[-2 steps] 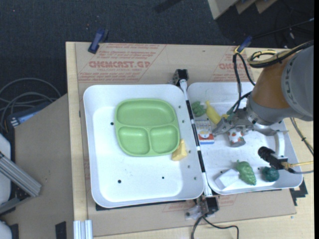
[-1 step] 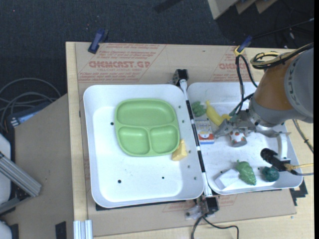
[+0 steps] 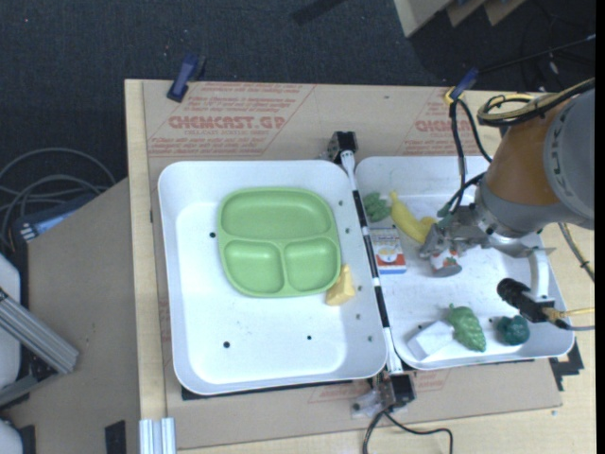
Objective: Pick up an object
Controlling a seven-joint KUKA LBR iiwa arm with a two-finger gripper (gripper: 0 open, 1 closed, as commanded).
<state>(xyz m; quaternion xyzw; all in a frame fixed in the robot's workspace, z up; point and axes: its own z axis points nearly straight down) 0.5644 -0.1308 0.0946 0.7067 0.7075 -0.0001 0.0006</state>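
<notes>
My gripper (image 3: 442,251) is low in the right bin (image 3: 492,173), near its middle, with the grey and orange arm coming in from the right. Just left of the gripper lies a yellow banana (image 3: 408,220). A small green item (image 3: 376,206) sits beside the banana near the bin's left wall. Below them lies a small red, white and blue carton (image 3: 388,253). Toward the front of the bin rest a green leafy toy (image 3: 466,327), a white flat piece (image 3: 430,340) and a dark green ball (image 3: 513,330).
The left bin (image 3: 189,282) holds a light green divided plate (image 3: 279,239) with a yellow chunk (image 3: 340,288) at its lower right corner. A ridge with black clips separates the two bins. Cardboard covers the bench around them.
</notes>
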